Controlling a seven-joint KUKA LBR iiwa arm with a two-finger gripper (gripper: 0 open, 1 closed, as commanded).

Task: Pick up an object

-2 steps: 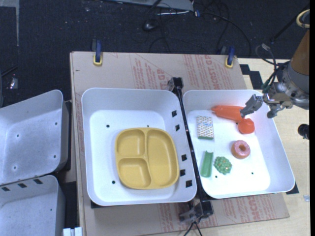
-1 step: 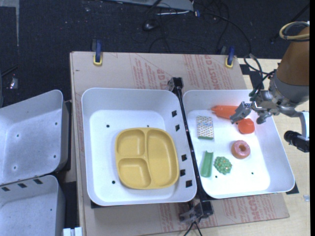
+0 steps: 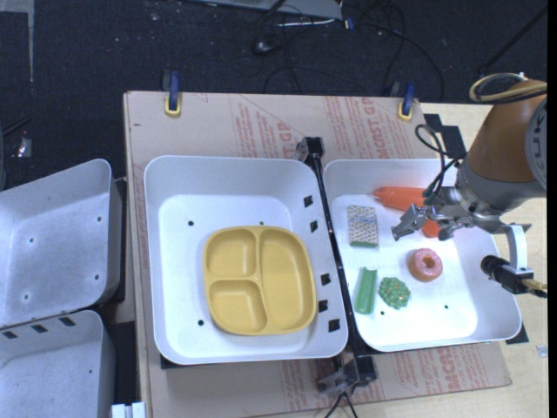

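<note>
My gripper point(image 3: 426, 223) hangs over the right bin point(image 3: 452, 325), just right of and below the right end of an orange carrot point(image 3: 397, 197). A small orange-red patch shows right under the gripper; I cannot tell whether it belongs to the carrot. A speckled sponge block point(image 3: 363, 225) lies to the gripper's left. Below the gripper a pink donut point(image 3: 426, 265) rests apart from it. Near the bin's front left lie a green cucumber piece point(image 3: 366, 290) and a green broccoli floret point(image 3: 394, 293).
The left bin point(image 3: 174, 190) holds a yellow three-compartment plate point(image 3: 259, 279). The grey arm with its orange band point(image 3: 509, 138) reaches in from the right above the right bin's far corner. A black divider point(image 3: 329, 242) runs between the bins.
</note>
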